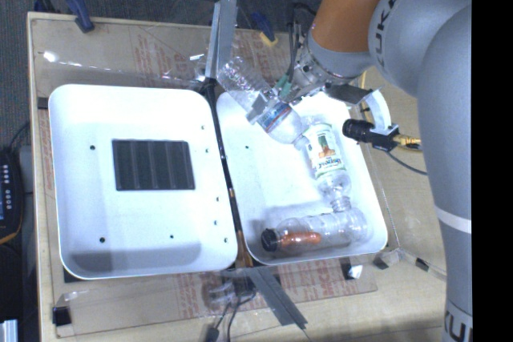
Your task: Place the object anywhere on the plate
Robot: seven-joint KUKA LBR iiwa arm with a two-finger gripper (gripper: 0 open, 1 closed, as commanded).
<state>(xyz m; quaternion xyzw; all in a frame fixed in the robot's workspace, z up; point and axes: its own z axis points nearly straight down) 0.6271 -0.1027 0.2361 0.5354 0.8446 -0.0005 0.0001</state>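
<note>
Camera view: two-finger gripper (276, 102) clamping clear plastic bottle (250, 92), lifted for carrying toward dark ribbed rectangular plate (152, 164).

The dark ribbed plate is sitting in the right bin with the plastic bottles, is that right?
Not quite. The dark ribbed plate sits alone in the left bin; the plastic bottles lie in the right bin, as the camera view shows.
</note>
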